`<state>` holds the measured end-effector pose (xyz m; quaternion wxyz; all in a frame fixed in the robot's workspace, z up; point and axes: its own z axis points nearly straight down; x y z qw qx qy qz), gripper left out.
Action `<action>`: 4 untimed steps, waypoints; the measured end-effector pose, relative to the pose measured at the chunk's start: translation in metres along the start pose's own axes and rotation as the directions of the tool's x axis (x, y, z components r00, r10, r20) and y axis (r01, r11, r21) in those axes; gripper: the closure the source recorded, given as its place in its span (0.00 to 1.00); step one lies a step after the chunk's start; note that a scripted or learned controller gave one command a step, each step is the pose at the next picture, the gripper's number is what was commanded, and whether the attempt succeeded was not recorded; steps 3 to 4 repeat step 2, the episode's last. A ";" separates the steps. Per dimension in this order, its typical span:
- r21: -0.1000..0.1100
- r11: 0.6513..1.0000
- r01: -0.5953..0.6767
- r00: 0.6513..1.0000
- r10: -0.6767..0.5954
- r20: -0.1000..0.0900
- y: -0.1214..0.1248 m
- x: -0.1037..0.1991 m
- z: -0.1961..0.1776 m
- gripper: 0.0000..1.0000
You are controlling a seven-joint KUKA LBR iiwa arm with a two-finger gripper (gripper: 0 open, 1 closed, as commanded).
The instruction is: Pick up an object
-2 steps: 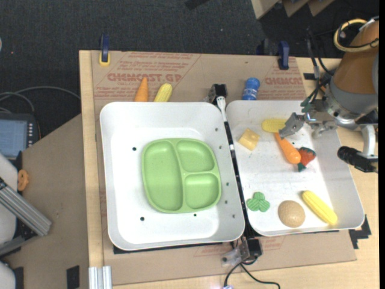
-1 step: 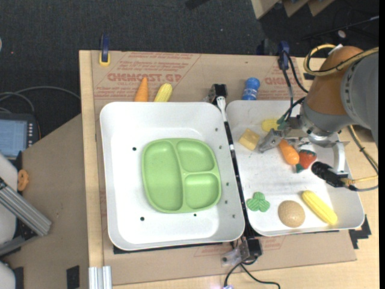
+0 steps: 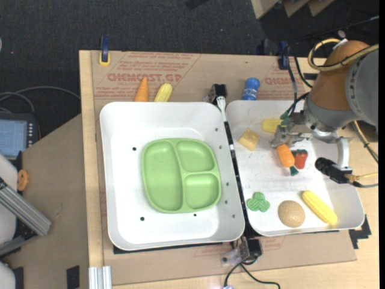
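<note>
The arm's jaws hang over the right bin (image 3: 355,212) just beside a carrot (image 3: 284,155).

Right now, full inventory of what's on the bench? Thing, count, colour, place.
bins: 2, white, side by side on the bench
divided plate: 1, light green, three compartments, middle of left bin
cheese wedge: 1, pale yellow, right bin, upper left
yellow piece: 1, right bin, top, beside the gripper; type unclear
carrot: 1, orange, right bin, centre
red piece with green end: 1, right of that carrot
broccoli-like piece: 1, green, right bin, lower left
bread roll: 1, tan, right bin, bottom
corn cob: 1, yellow, right bin, lower right
carrot and corn: 1 each, on the board above left bin
bottle: 1, blue, above right bin
gripper: 1, grey, over right bin's top
</note>
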<state>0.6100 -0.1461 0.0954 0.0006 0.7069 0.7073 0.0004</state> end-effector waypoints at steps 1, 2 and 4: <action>0.001 1.000 0.005 1.000 -0.005 -0.002 0.013 0.055 0.011 1.00; -0.009 1.000 0.008 1.000 -0.008 -0.004 -0.024 0.135 -0.096 1.00; -0.009 1.000 0.008 1.000 -0.008 -0.004 -0.024 0.135 -0.096 1.00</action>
